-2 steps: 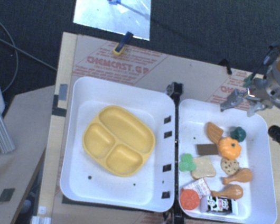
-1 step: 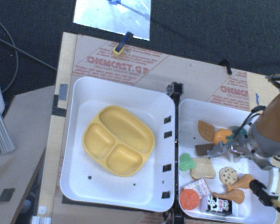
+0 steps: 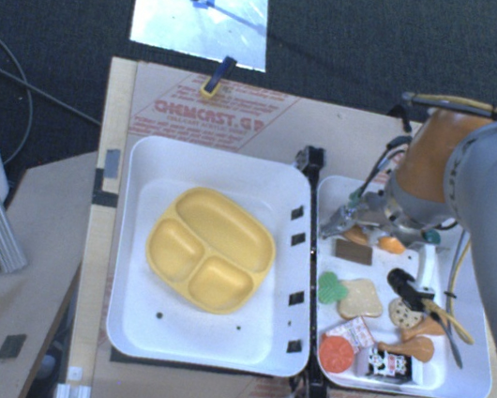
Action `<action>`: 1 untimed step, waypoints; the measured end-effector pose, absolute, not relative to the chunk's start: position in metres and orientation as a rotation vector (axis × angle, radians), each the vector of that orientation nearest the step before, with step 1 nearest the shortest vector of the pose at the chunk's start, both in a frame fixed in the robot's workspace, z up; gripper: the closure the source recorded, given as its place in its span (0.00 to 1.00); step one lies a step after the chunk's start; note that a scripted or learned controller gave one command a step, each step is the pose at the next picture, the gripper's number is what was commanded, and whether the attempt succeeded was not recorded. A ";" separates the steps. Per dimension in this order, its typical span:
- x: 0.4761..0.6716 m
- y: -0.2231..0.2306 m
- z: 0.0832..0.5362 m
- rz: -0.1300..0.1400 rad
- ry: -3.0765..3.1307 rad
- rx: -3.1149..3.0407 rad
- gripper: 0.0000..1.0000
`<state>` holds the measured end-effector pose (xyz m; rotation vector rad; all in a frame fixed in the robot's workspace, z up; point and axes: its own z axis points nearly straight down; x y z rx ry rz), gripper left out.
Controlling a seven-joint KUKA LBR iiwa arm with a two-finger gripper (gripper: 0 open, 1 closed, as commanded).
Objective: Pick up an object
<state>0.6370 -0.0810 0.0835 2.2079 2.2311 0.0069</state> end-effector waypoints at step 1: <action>0.634 -0.087 0.093 0.001 2.224 2.218 1.00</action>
